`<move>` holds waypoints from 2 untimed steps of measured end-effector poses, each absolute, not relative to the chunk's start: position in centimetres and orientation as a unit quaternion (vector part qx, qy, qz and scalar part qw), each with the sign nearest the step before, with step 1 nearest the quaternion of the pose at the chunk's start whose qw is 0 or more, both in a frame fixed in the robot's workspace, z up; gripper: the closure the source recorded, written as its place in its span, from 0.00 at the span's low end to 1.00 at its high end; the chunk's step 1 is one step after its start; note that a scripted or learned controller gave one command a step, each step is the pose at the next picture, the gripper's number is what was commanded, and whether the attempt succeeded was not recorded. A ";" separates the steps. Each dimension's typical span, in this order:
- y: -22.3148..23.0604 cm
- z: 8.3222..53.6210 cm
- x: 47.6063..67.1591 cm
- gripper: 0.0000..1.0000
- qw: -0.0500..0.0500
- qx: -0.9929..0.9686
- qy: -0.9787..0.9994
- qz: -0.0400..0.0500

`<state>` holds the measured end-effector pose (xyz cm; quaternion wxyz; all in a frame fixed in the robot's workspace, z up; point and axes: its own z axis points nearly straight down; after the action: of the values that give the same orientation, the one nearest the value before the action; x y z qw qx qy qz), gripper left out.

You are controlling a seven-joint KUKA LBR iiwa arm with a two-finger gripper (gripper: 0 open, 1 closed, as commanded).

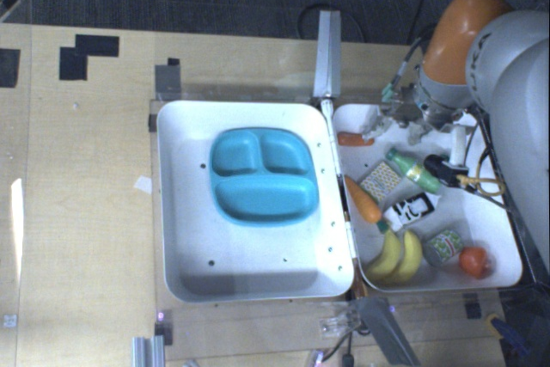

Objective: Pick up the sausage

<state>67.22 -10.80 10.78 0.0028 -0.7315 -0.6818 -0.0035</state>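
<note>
I see the sausage (354, 138) lying in the right bin (507, 271), up in its far left corner, close beside the wall it shares with the left bin (172, 185). Its long axis runs roughly left to right across the view, parallel to the bin's far wall. My gripper (397, 120) hangs over the same far end of that bin, just to the right of the sausage and apart from it. I cannot tell from here whether it is released or clenched, and I see nothing held in it.

So the move I judge it needs is a short shift toward the view's left, then a descent, with the grip set across the sausage's short width, not along its length. The corner worries me: both walls sit near, and I expect little room on the wall side.

The green bottle (412, 168) and the carrot (364, 200) lie nearer the middle of the bin, clear of that path. The blue tray (262, 176) sits in the left bin, well apart
</note>
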 end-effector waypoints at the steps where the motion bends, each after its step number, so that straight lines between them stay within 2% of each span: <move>1: -9.2 9.9 67.5 0.00 -0.013 -0.680 -0.733 -0.005; 2: -9.2 9.8 67.6 0.00 -0.013 -0.677 -0.736 -0.005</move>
<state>67.55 -9.16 9.84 -0.0131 -0.6766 -0.7362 -0.0054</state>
